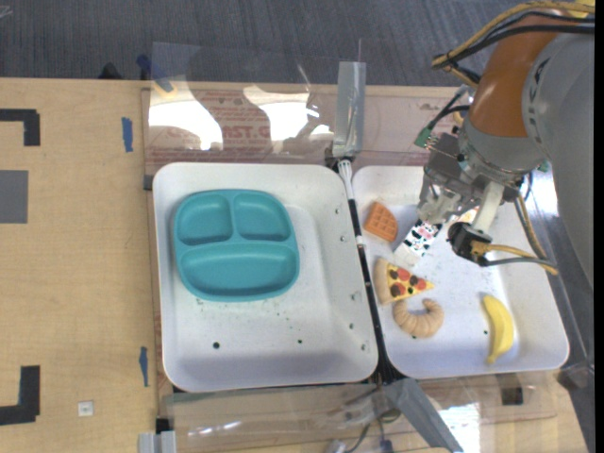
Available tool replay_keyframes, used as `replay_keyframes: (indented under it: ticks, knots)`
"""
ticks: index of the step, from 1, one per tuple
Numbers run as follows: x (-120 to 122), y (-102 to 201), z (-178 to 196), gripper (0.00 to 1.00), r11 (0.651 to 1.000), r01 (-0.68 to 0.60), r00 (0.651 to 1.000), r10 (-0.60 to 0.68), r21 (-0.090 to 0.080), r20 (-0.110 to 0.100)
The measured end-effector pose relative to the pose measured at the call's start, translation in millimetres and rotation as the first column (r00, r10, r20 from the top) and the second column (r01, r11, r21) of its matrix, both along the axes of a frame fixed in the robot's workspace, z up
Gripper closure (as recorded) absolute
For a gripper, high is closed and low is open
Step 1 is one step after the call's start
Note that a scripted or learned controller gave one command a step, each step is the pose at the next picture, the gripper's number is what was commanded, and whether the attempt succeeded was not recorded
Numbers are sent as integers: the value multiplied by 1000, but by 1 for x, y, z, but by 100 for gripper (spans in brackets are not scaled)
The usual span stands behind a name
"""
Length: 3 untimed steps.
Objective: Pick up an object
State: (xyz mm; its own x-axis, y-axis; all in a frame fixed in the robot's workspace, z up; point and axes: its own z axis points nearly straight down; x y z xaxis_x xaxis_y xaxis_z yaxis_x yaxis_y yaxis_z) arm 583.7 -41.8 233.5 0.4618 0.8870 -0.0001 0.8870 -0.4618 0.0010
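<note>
Camera view shows the hand low in the right bin, at about twelve o'clock in it, right over a black-spotted white toy; I cannot tell whether it is released or clenched. The step looks like the reach-and-grasp; next comes a firm closing and a straight lift. Count: one waffle at ten o'clock, one pizza slice, one croissant, one banana at five o'clock. The left bin carries one teal tray.
</note>
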Motion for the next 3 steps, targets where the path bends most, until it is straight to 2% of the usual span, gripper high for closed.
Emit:
replay_keyframes:
  ticks: [1, 2, 3]
  knots:
    - [-48, -7, -50, 100, 955, 298, 955, -297, 0, -8]
    - [-69, 1, -50, 100, 740, 672, 740, -672, -1, -6]
    - [-104, 25, -14, 100, 983, 184, 983, -184, 2, -5]
